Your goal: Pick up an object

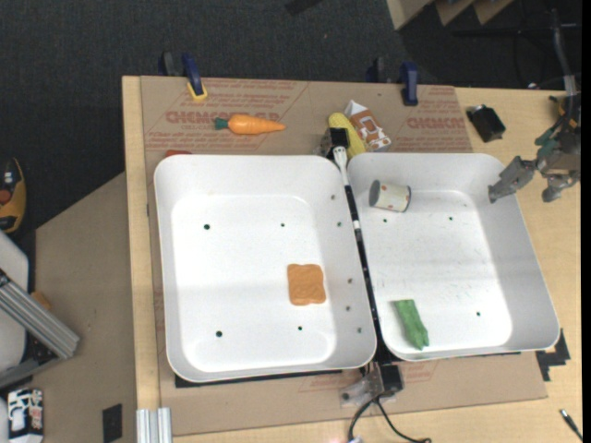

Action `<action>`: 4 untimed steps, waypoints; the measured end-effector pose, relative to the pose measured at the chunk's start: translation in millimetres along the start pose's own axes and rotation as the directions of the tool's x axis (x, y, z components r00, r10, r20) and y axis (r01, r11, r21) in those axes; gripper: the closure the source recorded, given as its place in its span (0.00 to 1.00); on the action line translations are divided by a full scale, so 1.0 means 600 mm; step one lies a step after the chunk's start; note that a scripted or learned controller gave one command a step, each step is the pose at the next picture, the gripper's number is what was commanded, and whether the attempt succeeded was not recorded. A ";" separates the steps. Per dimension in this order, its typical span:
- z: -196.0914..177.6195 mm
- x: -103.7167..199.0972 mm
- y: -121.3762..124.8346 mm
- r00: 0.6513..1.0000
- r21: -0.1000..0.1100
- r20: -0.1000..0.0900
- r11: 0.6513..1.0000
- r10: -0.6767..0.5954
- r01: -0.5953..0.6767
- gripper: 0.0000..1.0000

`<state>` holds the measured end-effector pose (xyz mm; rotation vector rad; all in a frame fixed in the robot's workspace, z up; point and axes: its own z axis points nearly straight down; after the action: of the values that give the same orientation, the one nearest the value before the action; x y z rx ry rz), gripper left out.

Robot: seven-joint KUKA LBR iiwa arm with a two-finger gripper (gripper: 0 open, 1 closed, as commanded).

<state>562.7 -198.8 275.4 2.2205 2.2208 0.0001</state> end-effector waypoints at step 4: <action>-0.052 0.325 -0.131 1.000 0.019 -0.004 1.000 -0.007 0.007 1.00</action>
<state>484.0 -4.0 306.1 2.2247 2.2398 -0.0163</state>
